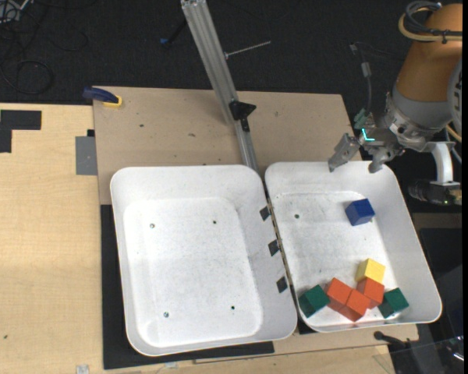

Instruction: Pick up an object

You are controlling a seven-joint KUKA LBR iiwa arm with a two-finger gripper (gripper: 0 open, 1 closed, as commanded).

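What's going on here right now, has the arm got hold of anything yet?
Not yet. The grey and orange arm's two-finger gripper is open and holds nothing, poised over the far rim of the right white bin. All the blocks lie in that bin: a blue cube on its own nearest the gripper, and a cluster at the near end with a yellow cube, orange blocks and two green blocks. The left white bin sits alongside.
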